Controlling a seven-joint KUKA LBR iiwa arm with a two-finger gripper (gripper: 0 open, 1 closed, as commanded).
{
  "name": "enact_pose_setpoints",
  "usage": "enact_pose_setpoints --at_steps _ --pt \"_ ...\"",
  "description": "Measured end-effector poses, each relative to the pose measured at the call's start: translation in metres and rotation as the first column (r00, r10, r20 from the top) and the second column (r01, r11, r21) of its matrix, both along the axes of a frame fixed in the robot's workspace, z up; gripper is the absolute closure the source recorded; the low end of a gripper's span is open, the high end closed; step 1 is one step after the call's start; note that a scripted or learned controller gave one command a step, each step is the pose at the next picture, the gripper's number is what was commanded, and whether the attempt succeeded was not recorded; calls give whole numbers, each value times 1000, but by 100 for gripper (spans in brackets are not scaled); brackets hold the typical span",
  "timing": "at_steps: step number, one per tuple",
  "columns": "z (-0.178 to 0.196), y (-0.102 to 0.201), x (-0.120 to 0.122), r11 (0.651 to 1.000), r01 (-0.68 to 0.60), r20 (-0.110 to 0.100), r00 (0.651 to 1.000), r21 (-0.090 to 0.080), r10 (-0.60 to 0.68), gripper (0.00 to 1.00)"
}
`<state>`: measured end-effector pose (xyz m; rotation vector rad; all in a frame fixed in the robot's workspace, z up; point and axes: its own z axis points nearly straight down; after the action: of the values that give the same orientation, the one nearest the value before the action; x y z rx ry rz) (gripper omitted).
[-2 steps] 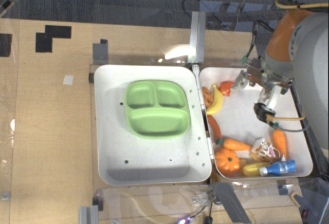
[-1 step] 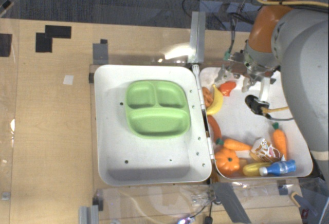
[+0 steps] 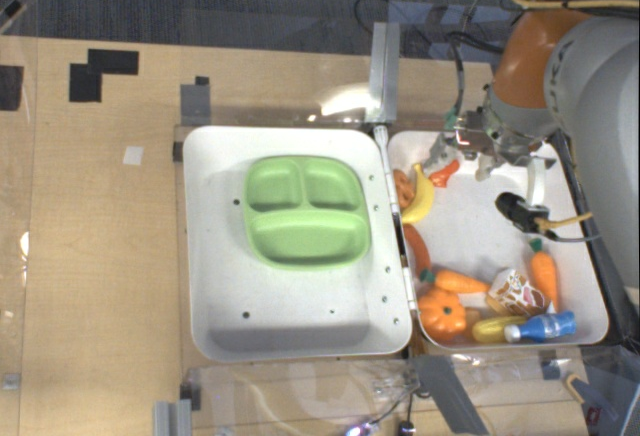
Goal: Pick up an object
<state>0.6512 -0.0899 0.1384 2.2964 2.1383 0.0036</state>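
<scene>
1. The left bin point(image 3: 200, 254) holds a green divided plate point(image 3: 305, 211), lying flat a little toward the bin's far edge, with two small compartments at the far side and one long one at the near side. Nothing lies in the compartments.
2. The right bin point(image 3: 470, 224) holds the toys, crowded along its left wall and near edge.
3. A banana point(image 3: 421, 199) leans against the left wall, with an orange piece point(image 3: 402, 186) just beside it and a reddish sausage point(image 3: 416, 246) nearer along the same wall.
4. In the near left corner sits a small pumpkin point(image 3: 443, 313), touching a carrot point(image 3: 461, 281) that lies just behind it.
5. Along the near edge lie a yellow piece point(image 3: 492, 328) and a blue bottle point(image 3: 545, 326), with a white packet point(image 3: 514, 292) just behind them.
6. A second carrot point(image 3: 543, 275) stands near the right wall.
7. The gripper point(image 3: 472, 148) hangs over the far part of the right bin; whether its jaws are wide or closed cannot be told. A small red piece point(image 3: 447, 170) shows just beside it.
</scene>
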Motion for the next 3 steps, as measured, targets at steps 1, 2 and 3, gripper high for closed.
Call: enact_pose_setpoints --at_steps 1,2,3 --pt "-30 -44 19 1000 -13 2 1000 -1 13 0" --pt "34 -33 -18 999 -41 2 999 0 41 0" --pt "-29 3 -30 999 -35 2 999 0 35 0"
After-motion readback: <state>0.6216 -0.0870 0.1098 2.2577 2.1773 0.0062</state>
